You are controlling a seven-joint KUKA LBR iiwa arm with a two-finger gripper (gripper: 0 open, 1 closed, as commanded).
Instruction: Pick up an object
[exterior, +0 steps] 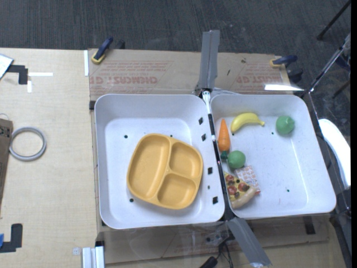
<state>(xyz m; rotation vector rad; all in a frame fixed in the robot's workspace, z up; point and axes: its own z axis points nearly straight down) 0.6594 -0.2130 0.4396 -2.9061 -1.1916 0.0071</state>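
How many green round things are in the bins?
2, both in the right bin: one green ball near the far right corner, another green ball beside the carrot.

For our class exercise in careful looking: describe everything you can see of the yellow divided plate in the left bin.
The yellow divided plate is a rounded square with three compartments: one long one along its left side and two smaller ones on its right. It looks like smooth matte plastic, all one orange-yellow colour, with nothing in its compartments. It lies flat and right way up on the floor of the left bin, turned slightly askew, near the bin's middle and towards the front. Only the bin floor touches it.
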